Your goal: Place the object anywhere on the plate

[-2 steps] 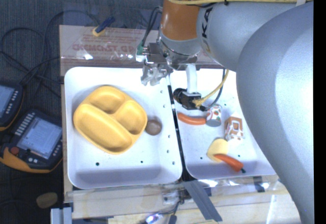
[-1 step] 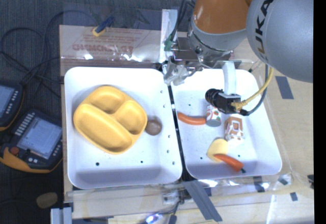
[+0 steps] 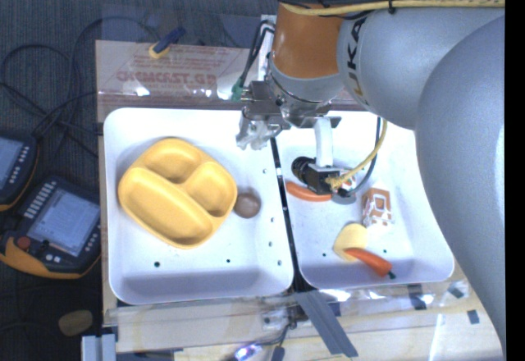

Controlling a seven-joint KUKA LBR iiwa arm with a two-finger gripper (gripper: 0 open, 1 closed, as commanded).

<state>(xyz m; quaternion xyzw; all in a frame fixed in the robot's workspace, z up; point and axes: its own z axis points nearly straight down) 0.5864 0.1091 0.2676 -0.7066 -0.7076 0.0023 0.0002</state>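
The tool (image 3: 256, 131) hangs low over the far end of the divider between the two bins. From this slant I cannot tell whether it is open or closed, and I can't make out anything in its grip. Above it, the grey arm (image 3: 426, 64) with its orange band covers the far corner of the right bin (image 3: 426, 265).

Into the left bin (image 3: 131, 281): one yellow plate (image 3: 176, 191) with three hollows sits left of centre. One small brown round lump (image 3: 246, 204) lies on the bin floor just beside the plate's right rim, possibly touching it, not on the plate.

Over the divider, the right bin has four pieces. One curved orange piece (image 3: 305, 193) sits close to the divider. One small white-and-orange pack (image 3: 377, 207) lies further right. One yellow wedge (image 3: 351, 238) has one orange carrot-shaped piece (image 3: 373, 261) against its near edge.

Further out, one cardboard sheet (image 3: 164, 76) lies behind the left bin, with a blue-and-yellow item (image 3: 166, 41) at its far edge. Off to the left, one handheld control unit (image 3: 53, 224) rests amid black cables.
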